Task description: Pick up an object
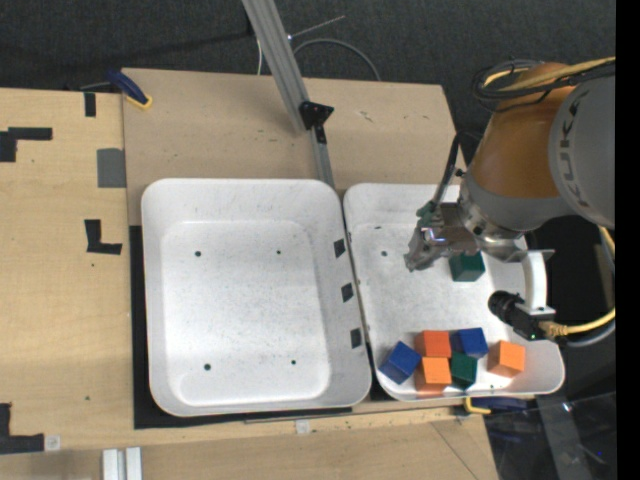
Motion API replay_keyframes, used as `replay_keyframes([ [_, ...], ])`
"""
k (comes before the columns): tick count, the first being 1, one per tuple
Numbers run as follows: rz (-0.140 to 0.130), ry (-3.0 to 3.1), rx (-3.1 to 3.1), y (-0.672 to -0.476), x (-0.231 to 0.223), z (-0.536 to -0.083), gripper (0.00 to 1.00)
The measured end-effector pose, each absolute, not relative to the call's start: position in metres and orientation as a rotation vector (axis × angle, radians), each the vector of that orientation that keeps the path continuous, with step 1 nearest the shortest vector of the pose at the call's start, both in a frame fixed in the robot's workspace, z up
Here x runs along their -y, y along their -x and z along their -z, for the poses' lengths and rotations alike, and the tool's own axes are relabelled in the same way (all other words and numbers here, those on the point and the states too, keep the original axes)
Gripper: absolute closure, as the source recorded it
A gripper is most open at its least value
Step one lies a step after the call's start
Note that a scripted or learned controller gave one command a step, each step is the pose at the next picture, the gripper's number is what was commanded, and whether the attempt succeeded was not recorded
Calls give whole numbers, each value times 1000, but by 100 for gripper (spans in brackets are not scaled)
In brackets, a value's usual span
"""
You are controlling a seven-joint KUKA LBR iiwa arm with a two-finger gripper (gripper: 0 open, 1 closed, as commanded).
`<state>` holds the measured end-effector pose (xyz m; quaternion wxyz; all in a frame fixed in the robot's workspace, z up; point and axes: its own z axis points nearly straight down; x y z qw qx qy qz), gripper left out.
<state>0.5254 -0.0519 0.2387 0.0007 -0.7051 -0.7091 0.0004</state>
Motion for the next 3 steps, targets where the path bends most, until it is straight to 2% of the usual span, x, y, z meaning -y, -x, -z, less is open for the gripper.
replay_keyframes([
  [3, 0, 2213, 2227, -586, -93, -213, 100],
])
